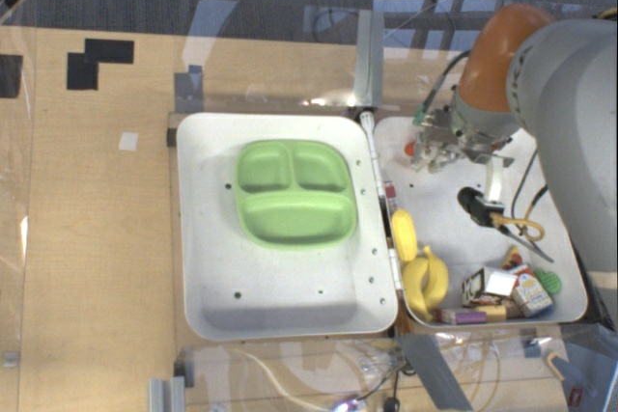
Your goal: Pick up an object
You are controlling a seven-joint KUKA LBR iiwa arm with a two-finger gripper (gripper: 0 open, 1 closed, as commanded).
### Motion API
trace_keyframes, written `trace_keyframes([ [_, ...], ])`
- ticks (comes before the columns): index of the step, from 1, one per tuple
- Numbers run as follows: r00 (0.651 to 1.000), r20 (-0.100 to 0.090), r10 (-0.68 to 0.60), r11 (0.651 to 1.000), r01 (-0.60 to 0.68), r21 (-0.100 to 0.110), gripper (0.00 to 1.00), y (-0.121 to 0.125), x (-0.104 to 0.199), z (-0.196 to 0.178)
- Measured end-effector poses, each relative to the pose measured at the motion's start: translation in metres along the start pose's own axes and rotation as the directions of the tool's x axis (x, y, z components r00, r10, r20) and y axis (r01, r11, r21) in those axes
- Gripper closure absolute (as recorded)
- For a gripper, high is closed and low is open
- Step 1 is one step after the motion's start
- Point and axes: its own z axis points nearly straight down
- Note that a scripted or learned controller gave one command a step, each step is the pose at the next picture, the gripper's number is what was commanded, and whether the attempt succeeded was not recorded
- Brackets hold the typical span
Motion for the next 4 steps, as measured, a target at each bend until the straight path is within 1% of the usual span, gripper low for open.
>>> trace_keyframes([
  [1, 0.993, 0.003, 0.116, 0.993, -0.116, 0.012, 1.0, -0.029, 0.06, -0.085],
  [2, 0.973, 0.006, 0.232, 0.973, -0.232, 0.015, 1.0, -0.011, 0.084, -0.083],
  [3, 0.975, 0.004, 0.224, 0.975, -0.224, 0.01, 1.0, -0.01, 0.085, -0.095],
  [4, 0.97, 0.005, 0.241, 0.97, -0.241, 0.014, 1.0, -0.098, 0.06, -0.139],
])
